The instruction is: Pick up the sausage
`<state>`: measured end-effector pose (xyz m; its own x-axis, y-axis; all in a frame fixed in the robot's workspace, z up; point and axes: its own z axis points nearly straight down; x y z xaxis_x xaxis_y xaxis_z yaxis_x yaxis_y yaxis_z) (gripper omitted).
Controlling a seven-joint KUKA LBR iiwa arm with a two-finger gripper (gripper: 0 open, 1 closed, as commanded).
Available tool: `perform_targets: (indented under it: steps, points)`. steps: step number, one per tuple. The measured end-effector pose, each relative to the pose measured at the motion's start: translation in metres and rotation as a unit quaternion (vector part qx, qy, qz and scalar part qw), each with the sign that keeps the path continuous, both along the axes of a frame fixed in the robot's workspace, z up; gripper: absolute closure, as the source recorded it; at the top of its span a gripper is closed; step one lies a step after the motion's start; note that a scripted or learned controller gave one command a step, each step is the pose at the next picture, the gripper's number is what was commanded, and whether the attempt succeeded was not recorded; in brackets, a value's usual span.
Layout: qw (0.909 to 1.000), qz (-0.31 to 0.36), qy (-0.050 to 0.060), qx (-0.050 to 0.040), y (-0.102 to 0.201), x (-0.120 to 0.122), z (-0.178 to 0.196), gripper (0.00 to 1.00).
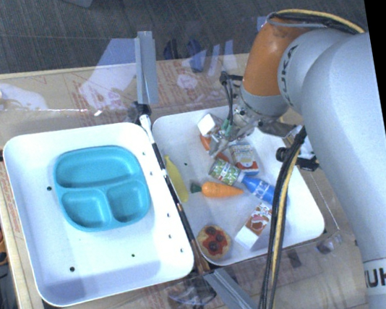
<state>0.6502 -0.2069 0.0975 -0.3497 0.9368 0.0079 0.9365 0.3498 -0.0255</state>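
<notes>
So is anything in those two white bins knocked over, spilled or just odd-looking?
Nothing looks spilled or broken. The toy foods in the right white bin lie jumbled at all angles, the orange carrot among them, while the turquoise divided plate sits tidily in the left white bin.

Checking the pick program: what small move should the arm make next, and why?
Probably a slight shift toward the camera view's left, then down. The gripper sits low in the right-hand white bin, just beside a small reddish piece next to a white block, possibly the sausage; I see nothing held.
</notes>
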Motion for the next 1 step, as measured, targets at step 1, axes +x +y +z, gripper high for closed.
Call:
perform_targets:
  steps: [1]
  points:
    - [0.9993, 0.034, -0.014, 0.0010, 0.0248, 0.0038, 0.1192, 1.00]
